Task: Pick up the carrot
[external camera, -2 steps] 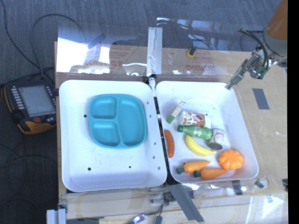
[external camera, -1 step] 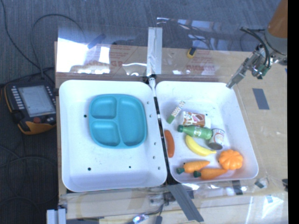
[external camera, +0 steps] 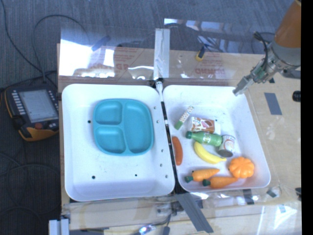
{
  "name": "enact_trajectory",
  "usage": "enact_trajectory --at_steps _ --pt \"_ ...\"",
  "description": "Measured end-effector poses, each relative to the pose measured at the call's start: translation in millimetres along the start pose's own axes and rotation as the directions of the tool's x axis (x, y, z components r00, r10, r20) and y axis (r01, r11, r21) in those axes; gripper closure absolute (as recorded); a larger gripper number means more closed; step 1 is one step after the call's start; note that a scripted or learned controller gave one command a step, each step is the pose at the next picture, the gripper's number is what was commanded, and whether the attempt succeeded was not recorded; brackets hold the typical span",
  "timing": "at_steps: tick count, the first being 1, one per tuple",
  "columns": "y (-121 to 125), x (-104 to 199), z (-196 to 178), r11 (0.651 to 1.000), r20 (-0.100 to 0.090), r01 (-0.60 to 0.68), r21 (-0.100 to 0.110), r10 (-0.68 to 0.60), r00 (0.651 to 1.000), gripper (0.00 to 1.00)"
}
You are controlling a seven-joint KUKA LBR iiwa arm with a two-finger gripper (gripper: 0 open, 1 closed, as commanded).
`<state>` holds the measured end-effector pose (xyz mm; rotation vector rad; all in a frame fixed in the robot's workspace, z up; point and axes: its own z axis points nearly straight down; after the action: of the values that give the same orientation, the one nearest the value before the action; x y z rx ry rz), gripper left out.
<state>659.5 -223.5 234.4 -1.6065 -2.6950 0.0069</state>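
Note:
Two carrots lie in the right bin (external camera: 252, 116) near its front wall. One carrot (external camera: 205, 174) is orange with a green stub pointing left. The second carrot (external camera: 222, 181) lies just in front of it, touching or nearly touching. My gripper (external camera: 240, 88) hangs over the bin's far right corner, well apart from both carrots, on the slanted wrist below the orange band. Nothing shows in its grasp.
Around the carrots are an orange pumpkin (external camera: 241, 167), a banana (external camera: 208, 153), a green bottle (external camera: 205, 138), a small can (external camera: 227, 145), a snack packet (external camera: 202, 125) and a red sausage (external camera: 178, 150). A blue divided plate (external camera: 122, 126) sits in the left bin (external camera: 78, 170). A teach pendant (external camera: 32, 109) lies off the bench at left.

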Motion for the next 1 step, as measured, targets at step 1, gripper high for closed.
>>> enact_trajectory --at_steps 1 --pt "8.1 -4.6 -33.0 0.958 0.001 -0.287 0.0 0.287 0.958 1.0"
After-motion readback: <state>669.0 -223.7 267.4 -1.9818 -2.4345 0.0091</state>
